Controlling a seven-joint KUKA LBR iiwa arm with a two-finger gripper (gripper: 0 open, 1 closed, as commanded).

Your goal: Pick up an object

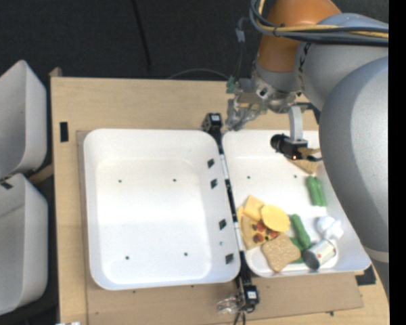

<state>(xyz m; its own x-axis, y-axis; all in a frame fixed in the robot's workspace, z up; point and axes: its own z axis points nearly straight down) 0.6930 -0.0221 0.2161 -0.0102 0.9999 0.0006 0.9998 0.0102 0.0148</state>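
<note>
Cracker (281,252) and can (323,252) in near corner of right bin (264,171) | pincer (238,116) over far rim, spread: cannot tell | suggest: centre over lone green stick (316,190), straddle its width, descend straight.

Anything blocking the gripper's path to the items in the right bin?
Nothing visible. The gripper hangs at the right bin's far left corner, and bare bin floor lies between it and the yellow wedge.

You see the arm (355,107) covering the right bin's (257,171) far right rim and part of a brown thing (310,156).
</note>
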